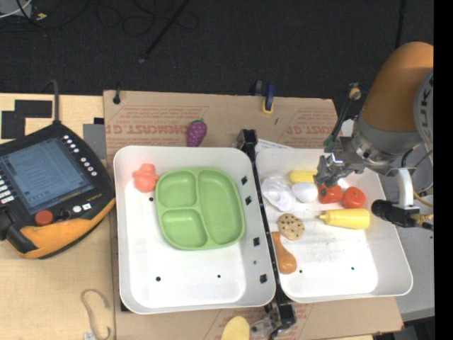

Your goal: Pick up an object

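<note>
Claw (327,179) above right bin's (368,275) toys.

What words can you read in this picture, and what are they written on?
"CHEMCREZT G.P" or close to it, faint red print, not clear enough to be sure: on the cardboard sheet behind the bins, at left and again at right.
Screen text on the teach pendant: too small to read.
Nothing readable on the bins or toy food.

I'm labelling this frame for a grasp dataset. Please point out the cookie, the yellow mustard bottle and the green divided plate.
cookie (290,226): camera view, middle of its speckled top.
yellow mustard bottle (348,219): camera view, middle of its body.
green divided plate (199,188): camera view, the ridge between its upper compartments.
</note>
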Controlling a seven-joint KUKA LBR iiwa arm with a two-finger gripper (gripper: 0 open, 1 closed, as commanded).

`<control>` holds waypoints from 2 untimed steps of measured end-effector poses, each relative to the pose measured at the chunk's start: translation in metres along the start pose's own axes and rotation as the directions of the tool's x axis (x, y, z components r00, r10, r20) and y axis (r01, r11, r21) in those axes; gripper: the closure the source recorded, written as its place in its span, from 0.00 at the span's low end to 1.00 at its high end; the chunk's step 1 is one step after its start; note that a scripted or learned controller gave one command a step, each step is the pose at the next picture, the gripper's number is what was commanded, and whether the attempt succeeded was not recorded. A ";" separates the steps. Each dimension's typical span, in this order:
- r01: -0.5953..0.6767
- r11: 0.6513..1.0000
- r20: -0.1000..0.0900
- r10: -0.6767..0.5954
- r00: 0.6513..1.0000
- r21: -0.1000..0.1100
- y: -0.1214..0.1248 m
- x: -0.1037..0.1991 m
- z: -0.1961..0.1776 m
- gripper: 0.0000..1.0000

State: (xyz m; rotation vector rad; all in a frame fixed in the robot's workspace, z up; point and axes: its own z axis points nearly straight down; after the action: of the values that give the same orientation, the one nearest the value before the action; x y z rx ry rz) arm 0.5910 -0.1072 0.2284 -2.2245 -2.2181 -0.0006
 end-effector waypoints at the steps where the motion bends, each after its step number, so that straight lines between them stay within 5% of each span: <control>1: 0.003 1.000 -0.001 -0.003 1.000 0.005 -0.027 0.034 0.005 1.00; 2: 0.005 1.000 -0.002 -0.005 1.000 0.007 -0.056 0.084 0.014 1.00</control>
State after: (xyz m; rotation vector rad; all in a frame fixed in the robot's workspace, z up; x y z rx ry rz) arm 0.5349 -0.0233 0.2143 -2.2145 -2.2195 0.0047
